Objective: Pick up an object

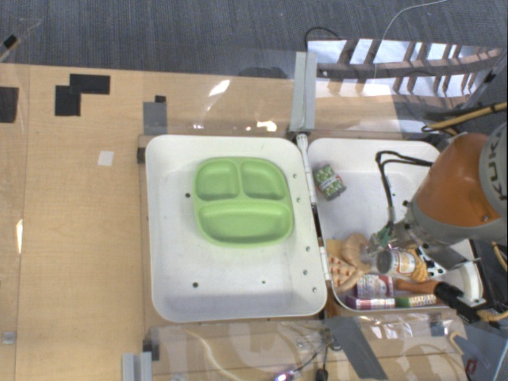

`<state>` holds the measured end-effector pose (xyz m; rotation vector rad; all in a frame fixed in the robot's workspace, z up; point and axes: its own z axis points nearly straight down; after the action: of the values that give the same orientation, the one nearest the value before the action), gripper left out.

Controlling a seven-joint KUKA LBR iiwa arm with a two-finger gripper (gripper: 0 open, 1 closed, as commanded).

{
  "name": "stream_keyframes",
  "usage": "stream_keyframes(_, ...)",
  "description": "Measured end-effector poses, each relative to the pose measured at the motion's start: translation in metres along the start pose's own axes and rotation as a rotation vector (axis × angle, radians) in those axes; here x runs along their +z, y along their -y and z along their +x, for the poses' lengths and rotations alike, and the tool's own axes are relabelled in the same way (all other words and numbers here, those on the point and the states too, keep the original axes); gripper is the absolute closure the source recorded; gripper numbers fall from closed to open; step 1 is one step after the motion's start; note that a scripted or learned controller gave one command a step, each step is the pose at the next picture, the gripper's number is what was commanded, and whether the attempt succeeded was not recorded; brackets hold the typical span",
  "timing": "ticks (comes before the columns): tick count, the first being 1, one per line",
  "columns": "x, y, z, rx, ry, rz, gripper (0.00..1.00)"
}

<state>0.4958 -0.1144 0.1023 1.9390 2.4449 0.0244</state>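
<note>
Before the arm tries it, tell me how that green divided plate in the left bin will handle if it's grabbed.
The green plate looks like rigid moulded plastic, so it should stay stiff, not flop. It lies flat and low on the left bin, so it probably won't roll or tip, but may slide when pushed. Its thin rim is likely the only graspable edge.

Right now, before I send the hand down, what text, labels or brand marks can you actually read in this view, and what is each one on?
"KU": grey arm, at the right edge; the rest is cut off.
Small green packet in the right bin: printed pattern, too small to read.
Packages in the heap at the near end of that bin: labels blurred, unreadable.
Green divided plate in the left bin: no text.
</note>
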Motion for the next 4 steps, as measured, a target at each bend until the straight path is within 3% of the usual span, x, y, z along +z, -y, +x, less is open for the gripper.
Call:
stream_keyframes(1, -0.109, -0.06, 0.011, -0.166, -0.006, 0.018, 1.0)
stream_keyframes(2, -0.079, -0.161, 0.052, -0.171, -0.009, 0.021, 1.0)
stream_keyframes(3, -0.08, -0.122, 0.034, 0.01, -0.005, 0.021, 1.0)
stream_keyframes(4, -0.081, -0.08, 0.025, 0.047, -0.005, 0.022, 1.0)
